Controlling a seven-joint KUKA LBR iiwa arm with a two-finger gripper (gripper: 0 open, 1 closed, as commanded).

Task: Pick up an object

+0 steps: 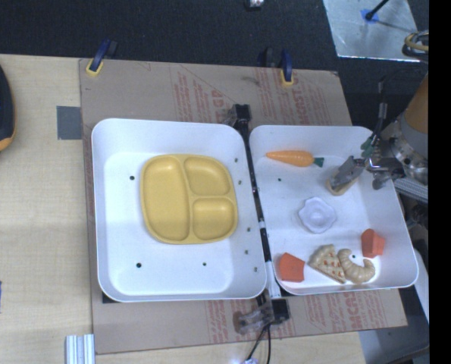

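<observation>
The gripper [348,174] hangs low at the right bin's [260,203] upper right; whether its fingers are apart, I cannot tell. The carrot [290,158] lies just to its left, long axis left-right, the nearest likely pick.

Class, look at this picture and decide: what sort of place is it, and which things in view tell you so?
Probably a robotics lab test bench, not a kitchen. A robot gripper reaches over two white bins holding toy food such as a plastic carrot, and the cardboard sheet beneath is held by clamps.
</observation>
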